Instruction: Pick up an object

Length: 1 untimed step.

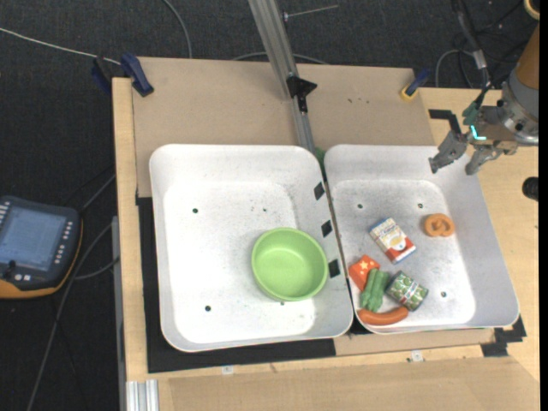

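- Camera view showed the gripper (460,157) at the frame's right, above the right bin's (484,229) upper edge, fingers spread, holding nothing;
- carton (392,239), orange ring (438,225), can (406,291) lay below it.

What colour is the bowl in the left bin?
Light green, plain, seen clearly in the camera view: the bowl.
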{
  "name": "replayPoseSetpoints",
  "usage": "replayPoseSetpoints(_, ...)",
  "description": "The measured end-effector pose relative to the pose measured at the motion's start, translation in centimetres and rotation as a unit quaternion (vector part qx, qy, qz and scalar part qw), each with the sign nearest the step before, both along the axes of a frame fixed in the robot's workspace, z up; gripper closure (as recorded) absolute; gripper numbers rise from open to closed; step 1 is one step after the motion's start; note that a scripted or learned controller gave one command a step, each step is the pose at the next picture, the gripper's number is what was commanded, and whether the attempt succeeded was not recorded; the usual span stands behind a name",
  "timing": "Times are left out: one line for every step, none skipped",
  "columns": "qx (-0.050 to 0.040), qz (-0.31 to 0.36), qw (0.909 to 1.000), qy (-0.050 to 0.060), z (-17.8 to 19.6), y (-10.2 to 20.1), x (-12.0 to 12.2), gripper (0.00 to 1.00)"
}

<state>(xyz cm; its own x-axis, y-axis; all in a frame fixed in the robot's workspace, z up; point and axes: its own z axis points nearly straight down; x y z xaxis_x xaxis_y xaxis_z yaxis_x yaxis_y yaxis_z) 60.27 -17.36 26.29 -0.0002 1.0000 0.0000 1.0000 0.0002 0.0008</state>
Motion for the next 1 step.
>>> replayPoseSetpoints(0.0000,0.000,1.0000,0.000,-0.01,0.00,0.00,0.00)
